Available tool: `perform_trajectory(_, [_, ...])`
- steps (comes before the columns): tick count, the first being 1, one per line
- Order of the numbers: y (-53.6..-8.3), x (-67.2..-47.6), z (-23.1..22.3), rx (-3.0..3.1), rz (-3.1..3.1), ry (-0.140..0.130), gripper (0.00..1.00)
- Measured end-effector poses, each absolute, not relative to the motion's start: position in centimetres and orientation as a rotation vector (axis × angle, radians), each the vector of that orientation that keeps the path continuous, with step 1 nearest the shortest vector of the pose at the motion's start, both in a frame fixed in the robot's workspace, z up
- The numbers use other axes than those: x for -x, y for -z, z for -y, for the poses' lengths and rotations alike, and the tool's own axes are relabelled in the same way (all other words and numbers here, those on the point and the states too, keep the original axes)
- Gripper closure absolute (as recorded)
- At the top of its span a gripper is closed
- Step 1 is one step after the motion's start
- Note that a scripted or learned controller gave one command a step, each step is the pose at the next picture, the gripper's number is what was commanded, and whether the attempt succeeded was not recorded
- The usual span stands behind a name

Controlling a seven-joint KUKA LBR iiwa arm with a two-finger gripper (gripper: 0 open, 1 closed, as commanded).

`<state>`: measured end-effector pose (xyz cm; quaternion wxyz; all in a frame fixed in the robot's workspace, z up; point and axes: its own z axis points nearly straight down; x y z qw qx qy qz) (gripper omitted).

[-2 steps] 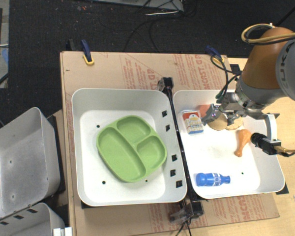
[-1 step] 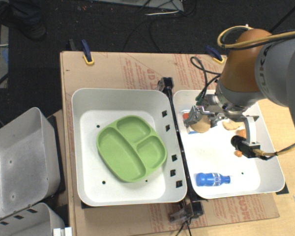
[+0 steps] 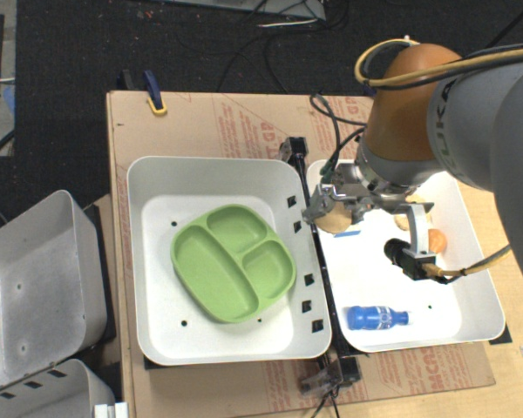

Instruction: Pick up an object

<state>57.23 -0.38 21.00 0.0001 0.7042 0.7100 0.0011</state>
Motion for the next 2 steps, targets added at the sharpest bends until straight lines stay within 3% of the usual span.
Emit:
perform_trajectory(1, [-21.4, -55.3, -4.5, -2.216, -2.231, 0.001, 1.00])
perform_trajectory(2, [-21.1, -55.0, -9.6, -2.214, -2.232, 0.000, 1.00])
